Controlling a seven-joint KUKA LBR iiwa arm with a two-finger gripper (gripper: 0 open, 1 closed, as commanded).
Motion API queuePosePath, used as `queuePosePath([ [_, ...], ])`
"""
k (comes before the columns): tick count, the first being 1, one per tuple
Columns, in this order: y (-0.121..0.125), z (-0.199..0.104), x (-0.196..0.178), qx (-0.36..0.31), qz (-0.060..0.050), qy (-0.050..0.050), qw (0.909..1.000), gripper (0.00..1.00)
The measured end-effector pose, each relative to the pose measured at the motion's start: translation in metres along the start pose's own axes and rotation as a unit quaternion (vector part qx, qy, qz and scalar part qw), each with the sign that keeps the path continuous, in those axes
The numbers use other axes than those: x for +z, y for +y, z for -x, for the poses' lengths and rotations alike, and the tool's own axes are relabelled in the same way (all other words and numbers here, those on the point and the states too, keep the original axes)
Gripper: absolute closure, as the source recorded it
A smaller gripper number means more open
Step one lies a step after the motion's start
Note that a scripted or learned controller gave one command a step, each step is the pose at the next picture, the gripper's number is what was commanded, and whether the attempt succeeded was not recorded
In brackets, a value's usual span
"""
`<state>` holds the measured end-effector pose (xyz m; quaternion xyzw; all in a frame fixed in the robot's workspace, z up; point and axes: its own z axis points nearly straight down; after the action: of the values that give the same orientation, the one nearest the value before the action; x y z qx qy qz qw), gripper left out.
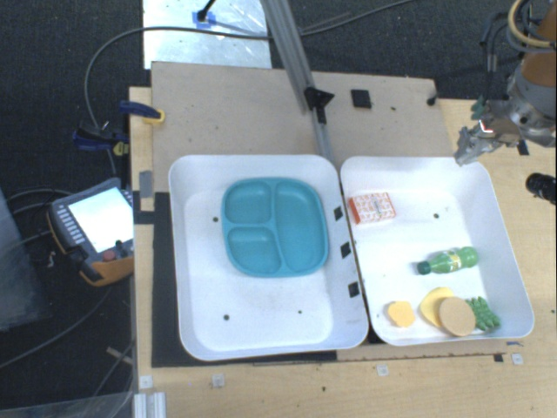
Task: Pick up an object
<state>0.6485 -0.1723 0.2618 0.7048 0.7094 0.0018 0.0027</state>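
Note:
The right bin (487, 200) holds a red-and-white packet (371, 208) near its far left and a green bottle (448, 260) lying on its side to the right of centre. At its near edge lie a small orange round piece (400, 313), a yellow piece (434, 301), a tan disc (456, 318) and a green leafy piece (485, 315), close together. My gripper (473, 143) hangs over the far right corner of this bin, apart from all the objects, with nothing seen in it.
The left bin (196, 259) holds a blue divided plate (275, 226). A slanted metal pole (291, 42) ends at the bins' far junction. A small black block (361, 98) lies on the board behind. A hand-held screen (96, 229) sits off the bench at the left.

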Motion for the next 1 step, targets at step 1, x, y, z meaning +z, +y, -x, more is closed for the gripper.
queuePosePath([
  [1,-0.0019,-0.0538,0.0013,-0.002,-0.002,0.001,1.0,1.0],
])
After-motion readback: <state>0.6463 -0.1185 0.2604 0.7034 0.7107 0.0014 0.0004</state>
